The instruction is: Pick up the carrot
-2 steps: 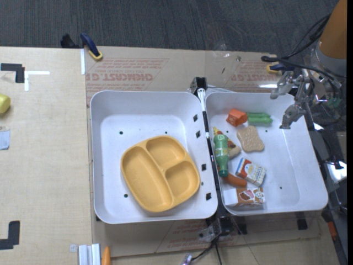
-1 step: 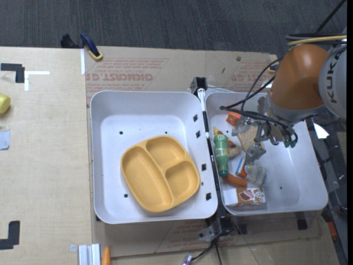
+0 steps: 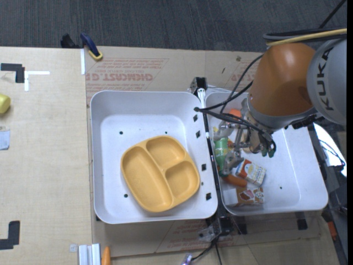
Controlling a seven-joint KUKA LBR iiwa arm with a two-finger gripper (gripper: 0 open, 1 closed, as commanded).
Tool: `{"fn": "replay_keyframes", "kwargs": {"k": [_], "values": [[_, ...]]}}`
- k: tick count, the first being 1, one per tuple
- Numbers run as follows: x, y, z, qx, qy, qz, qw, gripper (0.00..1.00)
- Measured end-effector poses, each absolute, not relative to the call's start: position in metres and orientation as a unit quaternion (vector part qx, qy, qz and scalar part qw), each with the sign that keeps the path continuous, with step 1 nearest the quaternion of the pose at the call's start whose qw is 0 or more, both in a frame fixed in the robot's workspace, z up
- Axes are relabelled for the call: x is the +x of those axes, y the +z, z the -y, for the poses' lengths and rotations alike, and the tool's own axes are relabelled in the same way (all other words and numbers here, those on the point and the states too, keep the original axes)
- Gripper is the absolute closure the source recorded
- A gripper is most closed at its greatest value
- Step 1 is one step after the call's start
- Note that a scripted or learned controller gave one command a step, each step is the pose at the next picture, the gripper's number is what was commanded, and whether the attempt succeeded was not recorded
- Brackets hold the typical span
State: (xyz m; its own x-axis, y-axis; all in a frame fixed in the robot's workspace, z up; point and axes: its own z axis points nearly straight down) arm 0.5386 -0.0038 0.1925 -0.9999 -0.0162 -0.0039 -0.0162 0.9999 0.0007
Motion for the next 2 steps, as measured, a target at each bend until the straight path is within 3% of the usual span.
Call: {"fn": "replay_keyframes", "kwargs": {"k": [1, 2], "values": [[0.509, 0.192, -0.070, -0.046, 0.0005, -0.999, 0.001, 0.00], [0.514, 0.102, -0.103, -0.079, -0.0001, -0.997, 0.003, 0.00]]}}
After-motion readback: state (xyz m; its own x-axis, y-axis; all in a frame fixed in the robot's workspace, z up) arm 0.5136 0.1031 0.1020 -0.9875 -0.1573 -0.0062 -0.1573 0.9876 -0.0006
